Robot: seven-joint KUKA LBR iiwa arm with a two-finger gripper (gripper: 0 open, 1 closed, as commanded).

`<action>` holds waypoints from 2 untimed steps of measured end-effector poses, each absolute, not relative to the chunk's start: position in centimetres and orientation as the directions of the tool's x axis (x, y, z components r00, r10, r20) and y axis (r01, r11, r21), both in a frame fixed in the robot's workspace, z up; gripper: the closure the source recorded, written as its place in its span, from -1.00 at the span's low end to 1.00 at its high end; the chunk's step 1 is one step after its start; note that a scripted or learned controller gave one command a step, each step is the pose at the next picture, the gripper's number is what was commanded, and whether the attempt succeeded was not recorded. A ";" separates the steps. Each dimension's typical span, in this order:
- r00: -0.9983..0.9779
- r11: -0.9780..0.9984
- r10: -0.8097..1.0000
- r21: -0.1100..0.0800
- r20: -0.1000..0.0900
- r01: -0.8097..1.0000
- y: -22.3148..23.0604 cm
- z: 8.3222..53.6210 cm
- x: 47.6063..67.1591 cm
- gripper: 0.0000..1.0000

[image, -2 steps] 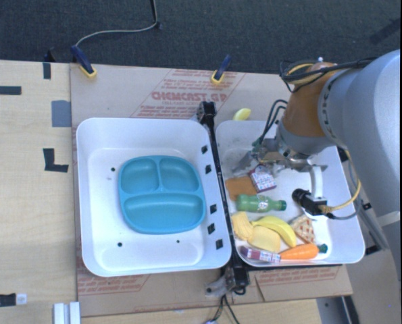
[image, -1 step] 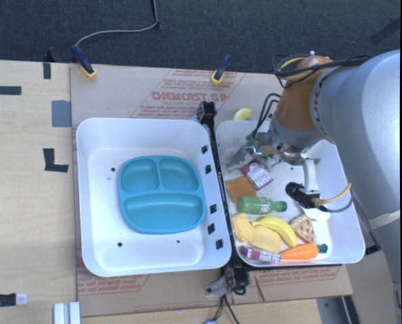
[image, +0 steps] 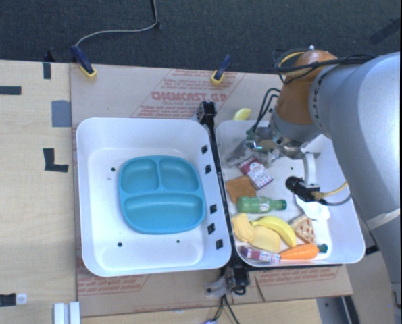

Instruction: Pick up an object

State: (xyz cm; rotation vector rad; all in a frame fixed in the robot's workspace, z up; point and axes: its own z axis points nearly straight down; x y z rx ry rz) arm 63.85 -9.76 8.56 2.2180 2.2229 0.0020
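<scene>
While the grey arm [image: 363,113] reaches in from the right, its jaws [image: 258,147] hang low over the far part of the right bin [image: 353,238], just above a small red-and-white packet [image: 258,174]. Whether they are spread or closed cannot be told, and nothing is visibly held between them. Candidate objects crowd the near half of this bin: a green bottle [image: 260,204], a banana [image: 280,228], a carrot [image: 298,252] and a brown slab [image: 240,187]. The left bin [image: 92,181] holds a blue divided plate [image: 163,193].

The likely trouble is clutter. The packet lies flat and touches the slab, so the jaws may slide off or catch both. The bin's dividing wall is near, and a descent slightly too far left could strike it.
</scene>
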 end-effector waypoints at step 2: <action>-0.001 0.001 1.000 0.001 0.000 1.000 -9.4 8.6 65.4 -1.00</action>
